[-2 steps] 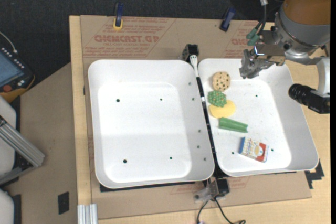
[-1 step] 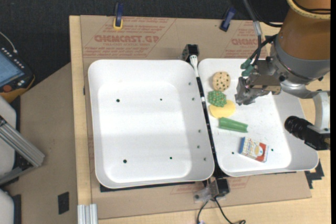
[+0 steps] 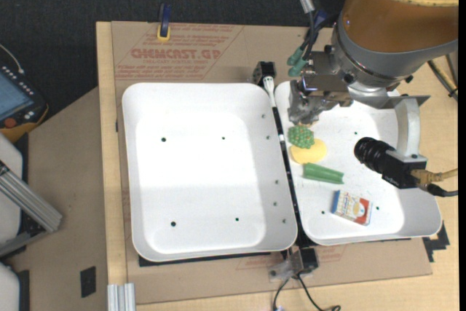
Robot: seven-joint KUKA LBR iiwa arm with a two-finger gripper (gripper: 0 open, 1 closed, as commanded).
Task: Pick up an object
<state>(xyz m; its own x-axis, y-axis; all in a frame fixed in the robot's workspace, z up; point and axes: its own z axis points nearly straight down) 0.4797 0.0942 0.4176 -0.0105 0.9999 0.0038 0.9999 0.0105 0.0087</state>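
While the left bin lies bare on the counter, we find all the action in the right bin, where the grey-and-orange arm reaches down from the right. Moving across, we see the gripper poised directly over a small green bumpy object, which sits touching a yellow piece just below it. Whether the gripper is spread or pressed together we cannot tell; its tips blur into the wrist hardware above. Just beside the yellow piece lies a green stick-like item, and further right and nearer the bin's front edge rests a small blue, white and red packet. A black cylindrical fitting juts over the bin to the right. We judge the pick to be at the descent or grasp stage, nothing lifted yet. The next move, as we read it, calls for closing on the green bumpy object alone, without dragging the yellow piece along, then rising straight.
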